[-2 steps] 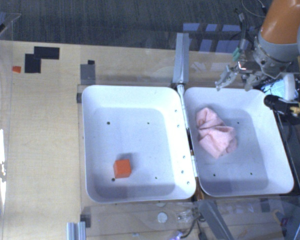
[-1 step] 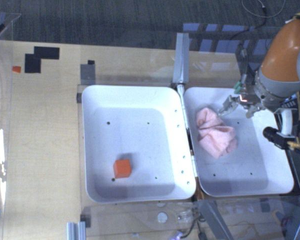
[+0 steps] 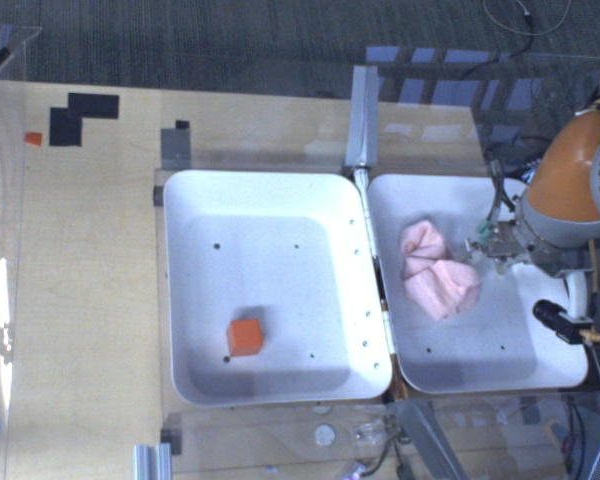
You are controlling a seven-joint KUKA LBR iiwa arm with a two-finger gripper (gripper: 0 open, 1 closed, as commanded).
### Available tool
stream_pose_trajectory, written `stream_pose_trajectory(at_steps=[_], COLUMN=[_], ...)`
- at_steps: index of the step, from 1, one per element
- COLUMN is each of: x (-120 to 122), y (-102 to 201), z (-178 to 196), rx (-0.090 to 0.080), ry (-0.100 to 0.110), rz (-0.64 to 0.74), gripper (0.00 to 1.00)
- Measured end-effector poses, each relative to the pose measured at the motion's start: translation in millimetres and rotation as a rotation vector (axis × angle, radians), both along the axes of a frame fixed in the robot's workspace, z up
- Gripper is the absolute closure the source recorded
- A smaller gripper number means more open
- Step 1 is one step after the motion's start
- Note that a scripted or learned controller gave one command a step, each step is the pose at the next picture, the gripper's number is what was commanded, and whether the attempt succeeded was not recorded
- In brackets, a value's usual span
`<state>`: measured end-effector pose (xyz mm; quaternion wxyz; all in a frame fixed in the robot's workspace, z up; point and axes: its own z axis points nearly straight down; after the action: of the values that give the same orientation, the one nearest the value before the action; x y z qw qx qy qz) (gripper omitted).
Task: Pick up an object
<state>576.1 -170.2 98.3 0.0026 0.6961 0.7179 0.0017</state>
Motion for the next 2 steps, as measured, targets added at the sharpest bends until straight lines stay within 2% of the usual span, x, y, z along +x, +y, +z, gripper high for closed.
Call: stream_pose_trajectory(at_steps=[1, 2], x=[-25, 8], y=[23, 69], z=[-5, -5], rx=[-0.005, -0.005], ry=[-0.017, -0.015], rz=[0.094, 0.187], gripper=[0.0, 0.0])
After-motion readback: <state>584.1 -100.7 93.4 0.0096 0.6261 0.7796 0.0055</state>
